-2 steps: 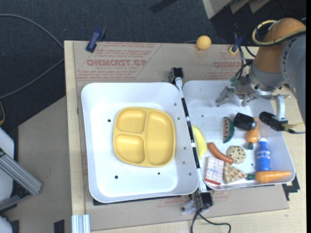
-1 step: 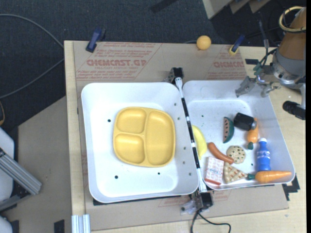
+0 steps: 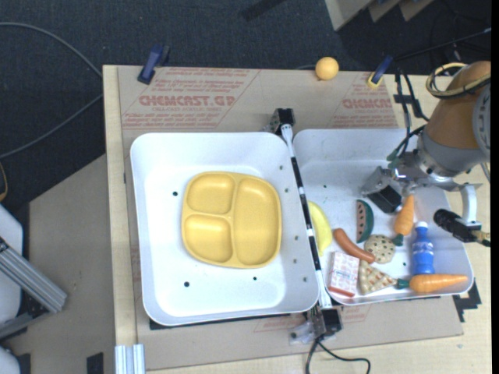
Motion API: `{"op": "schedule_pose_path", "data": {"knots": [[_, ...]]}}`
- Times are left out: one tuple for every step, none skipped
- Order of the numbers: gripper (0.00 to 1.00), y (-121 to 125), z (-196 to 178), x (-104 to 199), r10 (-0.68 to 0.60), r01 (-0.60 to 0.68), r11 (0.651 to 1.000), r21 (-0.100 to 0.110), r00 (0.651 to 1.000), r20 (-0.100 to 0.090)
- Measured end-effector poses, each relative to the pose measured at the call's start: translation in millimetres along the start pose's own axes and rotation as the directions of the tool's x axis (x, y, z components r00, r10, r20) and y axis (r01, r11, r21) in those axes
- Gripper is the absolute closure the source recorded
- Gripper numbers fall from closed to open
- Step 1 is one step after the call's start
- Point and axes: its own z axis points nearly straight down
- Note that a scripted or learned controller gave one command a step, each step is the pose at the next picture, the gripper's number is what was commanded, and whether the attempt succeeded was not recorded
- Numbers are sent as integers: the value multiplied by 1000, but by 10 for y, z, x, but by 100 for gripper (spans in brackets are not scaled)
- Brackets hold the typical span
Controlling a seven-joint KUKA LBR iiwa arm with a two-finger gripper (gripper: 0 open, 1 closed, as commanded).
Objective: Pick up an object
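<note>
Two bins on bench: left bin (image 3: pixel 156 232) carries a yellow tray (image 3: pixel 231 218); right bin (image 3: pixel 343 148) carries the clutter. Gripper (image 3: pixel 384 197) is low in the right bin's upper half, just beside a small carrot (image 3: pixel 404 216) and near the melon slice (image 3: pixel 364 220). Nothing seen pinched; finger spread cannot be told. Step in hand, by judgement: approach or descent, no pick yet. Next move calls for centring over one item, likely the carrot, then closing and lifting straight.
</note>
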Motion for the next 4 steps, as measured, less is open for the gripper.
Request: {"op": "schedule_pose_path", "data": {"knots": [[0,-650,-7,-119,-4,4,1000,0,1000,-9],[0,-189,-12,107,-2,2,1000,-5,1000,1],[0,-147,-13,-223,-4,4,1000,-1,1000,-7],[100,-142,-115,-240,-4,4,1000,-5,1000,-1]]}}
